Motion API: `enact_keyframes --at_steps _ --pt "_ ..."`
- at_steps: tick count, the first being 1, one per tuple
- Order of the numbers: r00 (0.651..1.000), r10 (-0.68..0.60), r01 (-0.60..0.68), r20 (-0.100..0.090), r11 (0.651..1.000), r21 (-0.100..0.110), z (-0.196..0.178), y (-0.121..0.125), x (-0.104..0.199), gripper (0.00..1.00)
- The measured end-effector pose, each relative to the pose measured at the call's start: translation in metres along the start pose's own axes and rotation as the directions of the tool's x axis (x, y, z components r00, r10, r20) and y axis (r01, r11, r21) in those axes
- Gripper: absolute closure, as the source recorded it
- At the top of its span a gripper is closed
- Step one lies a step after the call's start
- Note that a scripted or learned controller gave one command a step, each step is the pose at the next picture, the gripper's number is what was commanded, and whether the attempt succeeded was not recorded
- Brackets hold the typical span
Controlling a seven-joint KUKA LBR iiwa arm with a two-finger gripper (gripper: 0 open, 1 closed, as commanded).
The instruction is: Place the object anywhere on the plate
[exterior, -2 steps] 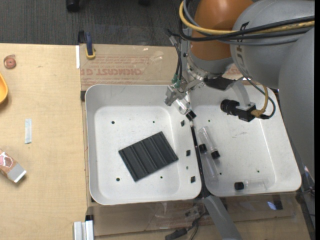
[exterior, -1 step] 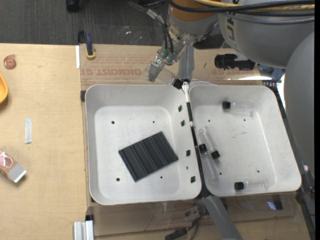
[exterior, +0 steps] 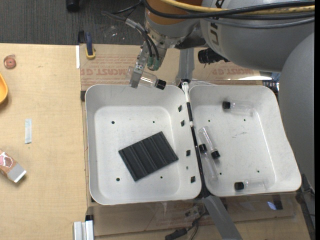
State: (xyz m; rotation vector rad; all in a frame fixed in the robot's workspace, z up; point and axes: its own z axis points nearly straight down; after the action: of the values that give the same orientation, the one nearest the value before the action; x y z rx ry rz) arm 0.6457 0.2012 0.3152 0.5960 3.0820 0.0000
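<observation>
On the far left of the wooden desk lie an orange curved rim, a small round reddish disc, a short pale strip and a wrapped block with a grey end, all well apart from the bins. The left white shallow bin holds a dark ribbed rectangular plate, lying flat and turned at a slant, with bare floor all round it. Above that bin's back rim hangs the pincer, closed on a clear plastic tube with a black cap, held roughly level just over the edge. The right white shallow bin holds three more clear black-capped tubes: one near the back, one by the left wall, one at the front.
</observation>
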Motion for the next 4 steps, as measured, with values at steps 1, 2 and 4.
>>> enact_keyframes --at_steps 1,2,4 --pt "0.984 -0.177 0.177 -0.001 0.984 0.0 0.045 -0.021 -0.007 1.0" --pt "0.878 -0.479 0.479 0.002 0.878 -0.002 0.018 -0.037 -0.019 1.0" --pt "0.716 -0.698 0.698 0.008 0.716 -0.003 -0.01 0.015 -0.011 1.0"
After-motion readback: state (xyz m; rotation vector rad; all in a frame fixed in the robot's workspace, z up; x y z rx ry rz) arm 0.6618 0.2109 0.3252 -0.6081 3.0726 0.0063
